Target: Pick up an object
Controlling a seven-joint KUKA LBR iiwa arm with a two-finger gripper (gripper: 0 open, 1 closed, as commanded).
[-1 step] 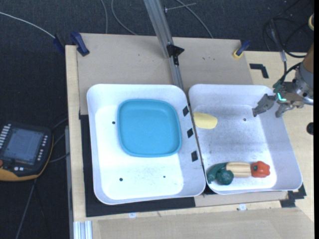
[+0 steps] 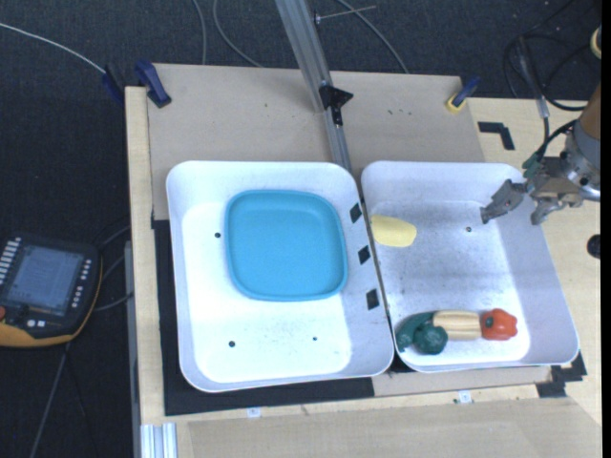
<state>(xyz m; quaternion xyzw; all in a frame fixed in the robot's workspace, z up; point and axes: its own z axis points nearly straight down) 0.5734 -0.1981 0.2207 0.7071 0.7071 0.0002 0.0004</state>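
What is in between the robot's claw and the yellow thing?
Nothing. In the camera view, just bare speckled white floor of the right bin lies between the open gripper and the yellow object.

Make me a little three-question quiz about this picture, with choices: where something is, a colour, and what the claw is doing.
1. Where does the yellow object lie?
A. left bin
B. right bin, by its left wall
C. on the bench

2. What colour is the plate?
A. blue
B. red
C. white

3. How is the gripper?
A. shut on the tomato
B. open, holding nothing
C. pressing the plate

Answers: B, it sits inside the right bin; A, it is plainly blue; B, its fingers are spread with nothing between them.
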